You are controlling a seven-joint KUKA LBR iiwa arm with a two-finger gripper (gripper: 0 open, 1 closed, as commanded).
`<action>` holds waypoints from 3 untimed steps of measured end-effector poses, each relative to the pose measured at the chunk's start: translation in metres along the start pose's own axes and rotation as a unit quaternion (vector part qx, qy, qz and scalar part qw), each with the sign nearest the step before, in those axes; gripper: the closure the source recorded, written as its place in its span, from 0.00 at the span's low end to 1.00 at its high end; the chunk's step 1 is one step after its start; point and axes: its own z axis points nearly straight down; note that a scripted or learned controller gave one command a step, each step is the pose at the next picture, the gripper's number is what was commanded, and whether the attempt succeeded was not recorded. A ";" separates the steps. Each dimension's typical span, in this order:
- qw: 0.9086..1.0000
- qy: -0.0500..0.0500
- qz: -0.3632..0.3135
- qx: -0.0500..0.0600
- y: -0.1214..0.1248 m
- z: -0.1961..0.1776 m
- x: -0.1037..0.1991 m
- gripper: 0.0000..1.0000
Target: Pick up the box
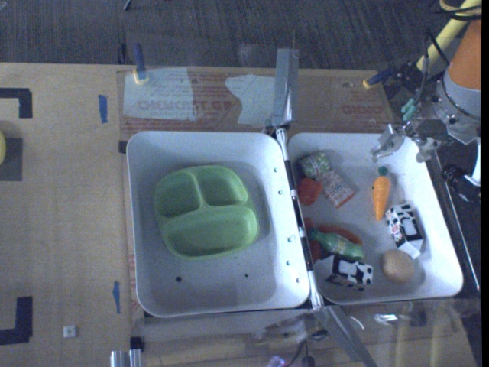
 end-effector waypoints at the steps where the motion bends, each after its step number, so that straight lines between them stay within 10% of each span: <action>1: 1.000 -0.001 -0.031 -0.003 0.071 0.128 0.029 0.00; 2: 0.991 0.000 -0.135 -0.001 0.031 0.181 0.040 0.00; 3: 0.985 0.001 -0.175 0.013 0.064 0.183 0.039 0.00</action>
